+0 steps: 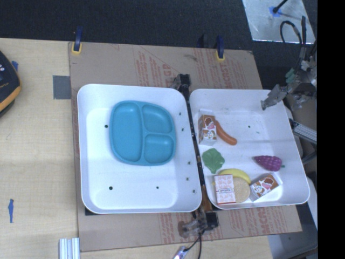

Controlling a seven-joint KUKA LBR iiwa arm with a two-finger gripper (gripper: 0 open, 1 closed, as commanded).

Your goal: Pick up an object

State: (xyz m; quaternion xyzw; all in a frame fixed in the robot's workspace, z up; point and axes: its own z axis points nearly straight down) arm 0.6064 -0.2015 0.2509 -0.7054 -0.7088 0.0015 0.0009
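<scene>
The right bin (pixel 253 99) holds several toy foods. A brown and white carton (pixel 207 128) lies at its left, with an orange sausage (pixel 227 137) beside it. Below them sit a green leafy piece (pixel 213 159), purple grapes (pixel 268 162), a yellow banana (pixel 236 174), a red and white box (pixel 225 190), a round cracker (pixel 242 191) and a second small carton (pixel 265 186). My gripper (pixel 269 100) hangs over the bin's far right corner, apart from all of these, with nothing seen in it.
The left bin (pixel 97 193) bears a blue divided plate (pixel 143 132). Both bins rest on a cardboard sheet (pixel 135 63) clamped at the back. A yellow and black device (pixel 6 85) lies at the far left of the bench.
</scene>
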